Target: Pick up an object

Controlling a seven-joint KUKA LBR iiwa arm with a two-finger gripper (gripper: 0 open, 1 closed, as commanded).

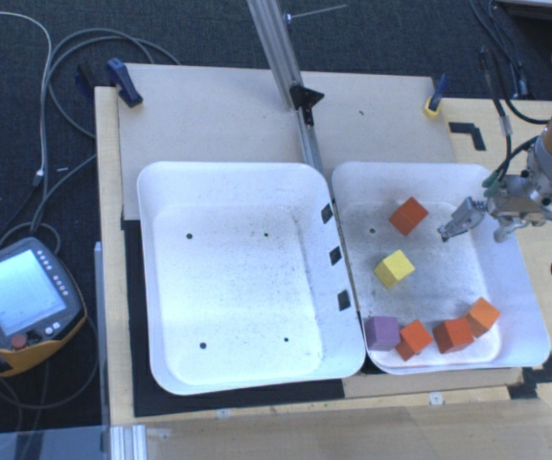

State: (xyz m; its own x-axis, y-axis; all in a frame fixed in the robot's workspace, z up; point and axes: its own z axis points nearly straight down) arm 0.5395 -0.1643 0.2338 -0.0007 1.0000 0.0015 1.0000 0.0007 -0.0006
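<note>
The right bin (535, 329) holds several small blocks. An orange cube (408, 216) lies near its back, with a yellow cube (394, 268) in front of it. Along the front wall sit a purple cube (382, 333), an orange cube (416, 339), a red-orange block (453, 334) and an orange block (484, 314). My gripper (475, 230) hangs over the right side of this bin, to the right of the back orange cube and apart from it. Its fingers are spread open, and nothing sits between them.
The left bin (228, 276) stands beside the right one, with a speckled floor. A metal pole (276, 36) slants up from the back between the bins. Clamps sit at the board's back corners. A teach pendant (17, 300) and cables lie off the bench to the left.
</note>
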